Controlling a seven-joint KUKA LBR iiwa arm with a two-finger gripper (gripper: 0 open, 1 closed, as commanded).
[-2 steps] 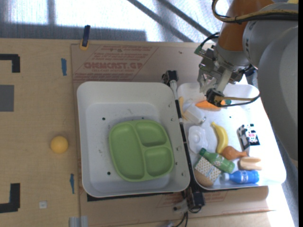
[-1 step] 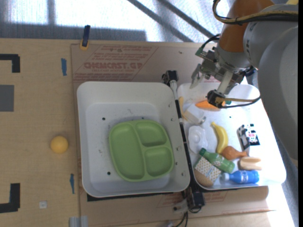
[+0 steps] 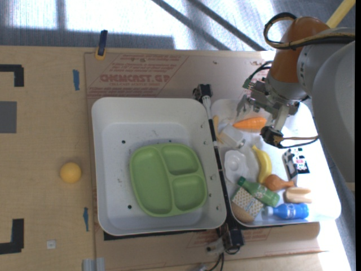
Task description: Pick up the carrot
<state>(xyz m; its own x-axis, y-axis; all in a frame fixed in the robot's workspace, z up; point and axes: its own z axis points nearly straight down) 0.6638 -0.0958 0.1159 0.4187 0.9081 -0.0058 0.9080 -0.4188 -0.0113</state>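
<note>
- the grey arm (image 3: 316, 49) reaches in from the right over the right bin (image 3: 330, 208).
- the left bin (image 3: 107, 123) holds a green 3-part tray (image 3: 168, 179).
- the gripper (image 3: 255, 114) hangs above the carrot (image 3: 250, 123); whether it grips, i cannot tell.
- a banana (image 3: 263, 162) lies just below the carrot.
- a yellow ball (image 3: 70, 173) sits on the bench.

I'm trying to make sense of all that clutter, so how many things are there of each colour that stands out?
Orange: 2, the carrot and the ball
Yellow: 1, the banana
Green: 2, the divided plate and the bottle
Blue: 1, the blue bottle
Total: 6
</note>
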